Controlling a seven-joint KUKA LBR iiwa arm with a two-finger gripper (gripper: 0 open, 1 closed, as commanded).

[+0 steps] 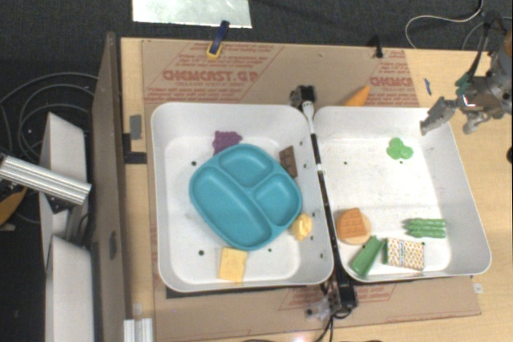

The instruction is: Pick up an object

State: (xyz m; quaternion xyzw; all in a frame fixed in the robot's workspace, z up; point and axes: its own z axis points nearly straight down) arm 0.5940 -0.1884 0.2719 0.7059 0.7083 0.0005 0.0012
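My gripper [450,122] hangs over the far right corner of the right bin [461,172], open, with nothing between its fingers. A small green leafy piece [399,149] lies on the bin floor just left of and below it. Along the bin's near side lie an orange bun [353,225], a green pickle [367,256], a patterned cracker [405,252] and a bunch of green beans [425,227].
The left bin [172,172] holds a teal divided plate [244,195], purple grapes [227,141], a brown block [288,162], a yellow lump [301,227] and a yellow square [232,264]. An orange carrot [358,96] lies on the bench behind the bins.
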